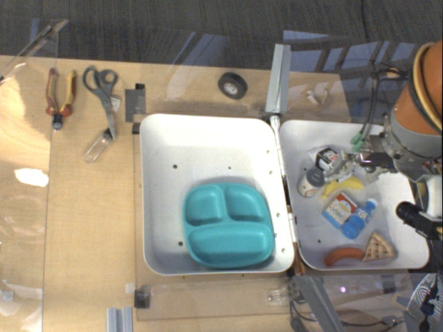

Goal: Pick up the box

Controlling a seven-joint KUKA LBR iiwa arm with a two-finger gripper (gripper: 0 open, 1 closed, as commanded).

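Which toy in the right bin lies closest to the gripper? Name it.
The banana: it lies just below the gripper, while the box, bottle, sausage and pizza slice lie farther down.

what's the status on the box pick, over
Pincer low over the right bin, nothing seen between its fingers. Box lies flat mid-bin, not grasped. Banana and blue bottle crowd it on two sides.
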